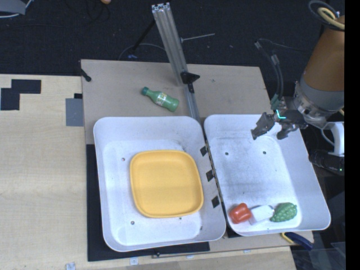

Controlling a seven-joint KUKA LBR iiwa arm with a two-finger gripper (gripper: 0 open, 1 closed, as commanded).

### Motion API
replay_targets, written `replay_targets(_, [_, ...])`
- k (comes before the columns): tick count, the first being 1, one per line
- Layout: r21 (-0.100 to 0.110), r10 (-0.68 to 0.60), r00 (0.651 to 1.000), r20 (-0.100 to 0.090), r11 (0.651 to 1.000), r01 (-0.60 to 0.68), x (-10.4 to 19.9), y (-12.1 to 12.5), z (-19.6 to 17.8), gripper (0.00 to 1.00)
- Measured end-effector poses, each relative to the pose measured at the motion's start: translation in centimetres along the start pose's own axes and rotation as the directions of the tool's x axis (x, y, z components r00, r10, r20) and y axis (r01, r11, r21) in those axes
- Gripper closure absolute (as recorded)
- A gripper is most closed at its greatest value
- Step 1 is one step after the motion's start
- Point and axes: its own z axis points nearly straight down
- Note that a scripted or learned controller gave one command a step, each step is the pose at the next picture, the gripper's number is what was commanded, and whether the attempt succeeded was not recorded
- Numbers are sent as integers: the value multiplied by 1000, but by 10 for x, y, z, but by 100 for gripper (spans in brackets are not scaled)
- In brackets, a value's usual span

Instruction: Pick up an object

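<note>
Three small candidates bunch at near edge of right white bin [315,179]: red pepper-like toy [240,212], white block [261,213], green knobbly bunch [283,211] | gripper [273,127] hovers over far edge, jaws spread, nothing between | advice: take green one, outermost, approach vertical, avoid wall.

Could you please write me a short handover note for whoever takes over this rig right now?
Tool: open, holding nothing, hovering above the far end of the right bin.
Objects: a red piece, a white piece and a green piece lie together in the right bin's near corner. A yellow plate lies flat in the left bin. A green bottle lies on its side on the bench beyond the bins.
Done: nothing picked up yet.
Left: move over one object, descend, close on it and lift.
</note>
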Motion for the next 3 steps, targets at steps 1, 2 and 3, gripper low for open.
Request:
replay_targets(1, [0, 0, 1000, 0, 1000, 0, 0, 0, 0, 0])
replay_targets(2, [5, 0, 1000, -1, 1000, 0, 1, 0, 63, 0])
replay_targets(3, [6, 0, 1000, -1, 1000, 0, 5, 6, 123, 0])
